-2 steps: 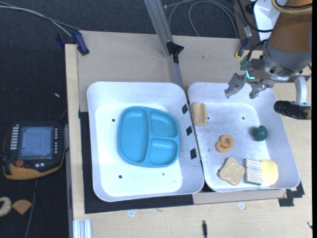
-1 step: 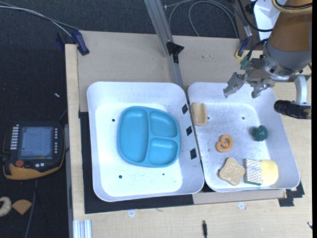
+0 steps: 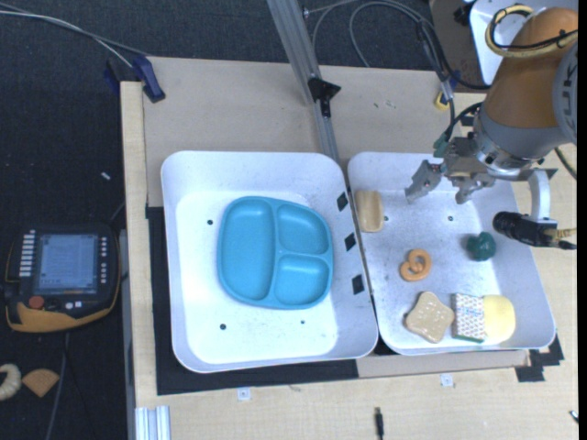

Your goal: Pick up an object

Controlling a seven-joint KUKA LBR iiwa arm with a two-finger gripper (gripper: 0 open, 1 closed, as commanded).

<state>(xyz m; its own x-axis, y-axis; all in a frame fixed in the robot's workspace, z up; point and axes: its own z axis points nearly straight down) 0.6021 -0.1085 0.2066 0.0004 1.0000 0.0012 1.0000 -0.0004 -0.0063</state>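
Note:
My gripper (image 3: 439,189) hovers over the back of the right bin (image 3: 394,168), open, with nothing between its fingers. Left of it, by the bin's left wall, lies a tan bread-like piece (image 3: 369,211). A small orange pretzel (image 3: 415,265) rests below the gripper in mid-bin. A dark teal lump (image 3: 480,245) sits to the right of the pretzel. Along the front edge lie a tan cracker (image 3: 429,317), a patterned sponge (image 3: 469,317) and a pale yellow round thing (image 3: 499,315), side by side.
The left bin (image 3: 183,200) holds a blue divided plate (image 3: 275,250). A metal pole (image 3: 303,44) slants up from between the bins at the back. A handheld pendant (image 3: 62,269) lies on the floor at far left.

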